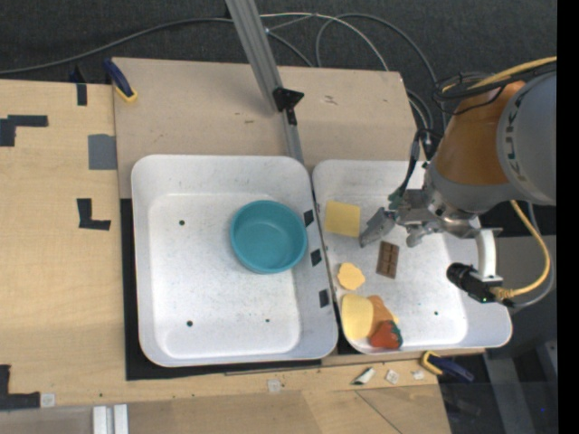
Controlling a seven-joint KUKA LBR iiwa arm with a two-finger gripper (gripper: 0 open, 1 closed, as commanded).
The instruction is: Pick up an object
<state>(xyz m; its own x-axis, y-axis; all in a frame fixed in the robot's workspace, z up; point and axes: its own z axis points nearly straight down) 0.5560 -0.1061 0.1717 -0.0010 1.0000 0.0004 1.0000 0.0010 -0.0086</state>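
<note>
My gripper (395, 235) hovers over the right bin (452, 328), open, with nothing between its fingers. A brown chocolate bar (388, 260) lies on the bin floor just below it. A pale yellow square block (343, 218) sits to the left of the left finger (372, 232). Further down are a small yellow round piece (351, 277) and, in the bin's front left corner, a yellow item (358, 315) touching an orange and red one (386, 333). A blue bowl (267, 235) stands in the left bin (163, 242).
A grey metal pole (258, 43) slants down to the ridge between the bins. Cables (362, 34) run along the back of the bench. The arm's grey and orange body (493, 143) covers the right bin's back right part.
</note>
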